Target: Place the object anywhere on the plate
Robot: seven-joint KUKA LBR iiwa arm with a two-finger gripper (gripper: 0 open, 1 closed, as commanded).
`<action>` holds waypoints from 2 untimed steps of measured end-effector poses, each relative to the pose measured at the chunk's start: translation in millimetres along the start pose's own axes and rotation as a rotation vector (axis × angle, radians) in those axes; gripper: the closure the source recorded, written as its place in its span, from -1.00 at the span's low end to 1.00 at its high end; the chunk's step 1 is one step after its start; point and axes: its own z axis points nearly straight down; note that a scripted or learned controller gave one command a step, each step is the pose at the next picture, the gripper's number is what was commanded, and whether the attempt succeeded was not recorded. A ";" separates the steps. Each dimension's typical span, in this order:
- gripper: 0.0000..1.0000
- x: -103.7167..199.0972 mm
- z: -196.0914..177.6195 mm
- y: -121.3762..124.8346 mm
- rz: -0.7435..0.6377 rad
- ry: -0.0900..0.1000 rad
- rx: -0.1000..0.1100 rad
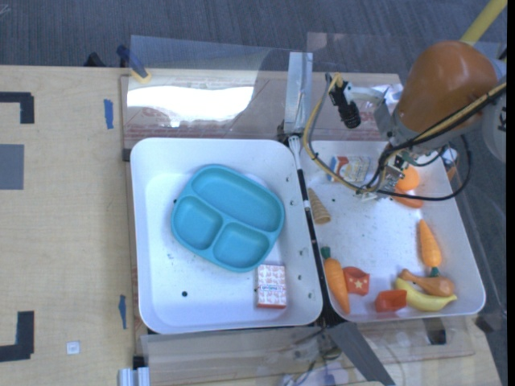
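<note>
Camera view, bench (56, 215) with two white bins side by side. Left bin (153, 296): a blue three-part plate (228, 215) is set near its middle; a small red-and-white carton (271, 285) is laid just off the plate's lower right edge, not on it. Right bin (467, 248), to the right of the plate: a cone-shaped wafer (319, 207) is found nearest the plate, by the divider; two carrots are listed, one (335, 283) low beside the divider, one (429, 244) further right; two red pieces (356, 281) (390, 300) are placed between them; a banana (425, 297) and a brown piece (422, 281) are grouped touching at the lower right. An orange fruit (408, 180) is seen at the bin's upper right, just beside the tool (388, 175), which is lowered there under the arm (447, 83) with its orange band. Whether the tool is open or closed cannot be told, as it is hidden by cables and the wrist; nothing can be confirmed as held.
</note>
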 end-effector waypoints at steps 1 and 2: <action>1.00 -35.8 -0.5 -18.3 -0.307 -0.003 -0.002; 1.00 -22.1 -168.4 -17.3 -0.407 0.011 0.000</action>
